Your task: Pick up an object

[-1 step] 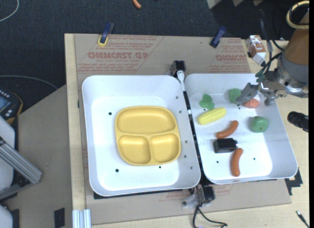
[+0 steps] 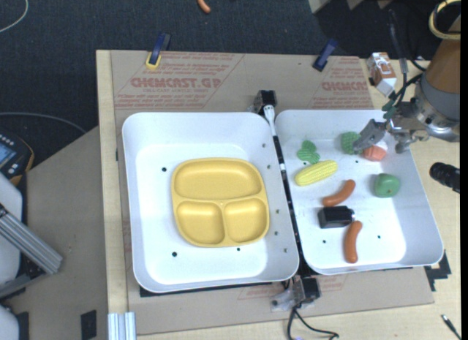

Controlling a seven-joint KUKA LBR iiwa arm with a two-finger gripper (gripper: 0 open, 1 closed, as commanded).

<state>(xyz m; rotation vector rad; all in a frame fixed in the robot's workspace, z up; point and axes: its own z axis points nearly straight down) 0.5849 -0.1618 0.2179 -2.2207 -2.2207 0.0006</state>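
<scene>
Camera view: desk (image 2: 110, 185) carries two white bins. Left bin (image 2: 146, 243) holds a yellow divided plate (image 2: 219, 201). Right bin (image 2: 409, 236) holds corn (image 2: 316, 173), two sausages, green pieces and a black block (image 2: 336, 216). Pincer (image 2: 386, 135) stands spread wide over the salmon piece (image 2: 374, 153), gripping nothing.

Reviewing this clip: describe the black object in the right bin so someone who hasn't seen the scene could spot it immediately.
Take the right bin of the two white ones, the one without the yellow divided plate. Near its front left sits a small black block, between two orange-red sausages, one just behind it and one in front to its right. It is the one dark, boxy item among the colourful toy foods.
</scene>
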